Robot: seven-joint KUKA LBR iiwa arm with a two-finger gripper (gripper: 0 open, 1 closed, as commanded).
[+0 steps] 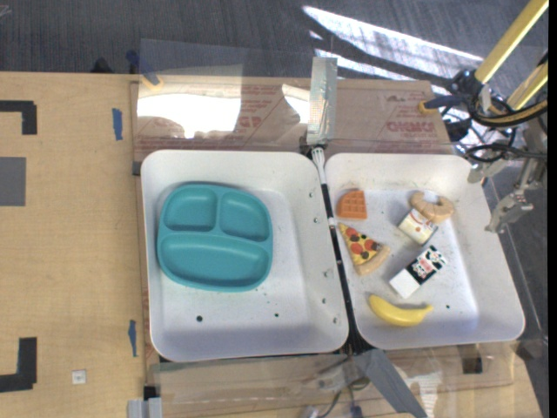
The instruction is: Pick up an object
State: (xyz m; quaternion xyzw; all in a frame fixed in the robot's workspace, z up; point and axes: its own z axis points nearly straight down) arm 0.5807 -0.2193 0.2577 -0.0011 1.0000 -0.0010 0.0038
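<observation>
The right bin [487, 312] holds several small toy foods. An orange waffle [352, 205] lies near its back left, with a pizza slice [364, 247] just in front of it. A beige doughnut [433, 205] sits toward the back, touching a small white cup [417, 226]. A black-and-white carton [419, 270] lies on its side in the middle. A yellow banana [399, 312] rests near the front. The left bin [174, 320] holds a teal divided plate [213, 236].
Yellow struts and black cables [492, 103] crowd the upper right, with grey metal parts [513, 200] hanging over the right bin's right rim. A metal bracket [322, 94] stands behind the seam between the bins. Brown cardboard [61, 233] covers the bench to the left.
</observation>
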